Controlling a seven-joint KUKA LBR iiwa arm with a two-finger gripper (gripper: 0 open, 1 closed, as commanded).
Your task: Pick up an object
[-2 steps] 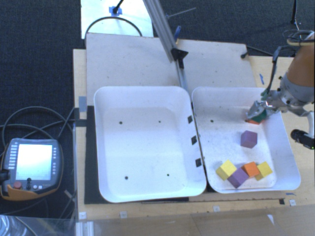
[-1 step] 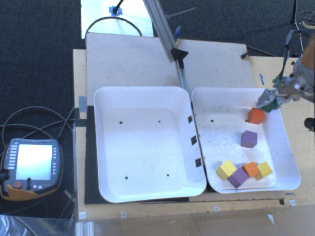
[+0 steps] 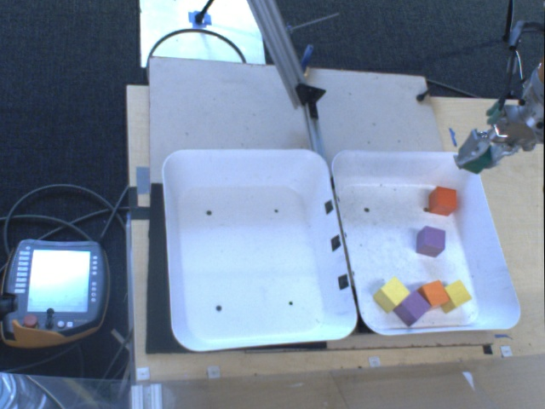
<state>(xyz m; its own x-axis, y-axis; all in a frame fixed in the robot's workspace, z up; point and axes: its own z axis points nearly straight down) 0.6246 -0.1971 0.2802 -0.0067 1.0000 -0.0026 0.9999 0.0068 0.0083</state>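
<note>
From the camera above, the end effector (image 3: pixel 473 156) hangs over the far right corner of the right bin (image 3: pixel 502 254); I cannot tell how it is set. Nothing is seen in it. Just below and to its left lies an orange cube (image 3: pixel 442 200). Further below it is a purple cube (image 3: pixel 430 240). Well apart from it, at the bin's near side, a yellow cube (image 3: pixel 392 294), a purple block (image 3: pixel 412 307), a small orange cube (image 3: pixel 434 293) and a small yellow cube (image 3: pixel 457 294) lie close together. The left bin (image 3: pixel 183 254) sits far to its left on the counter (image 3: pixel 400 373).

We've got the gripper (image 3: pixel 473 155) up over the right bin's (image 3: pixel 502 267) top corner, six blocks inside: orange (image 3: pixel 442 200), purple (image 3: pixel 430 240), plus four clustered low.
</note>
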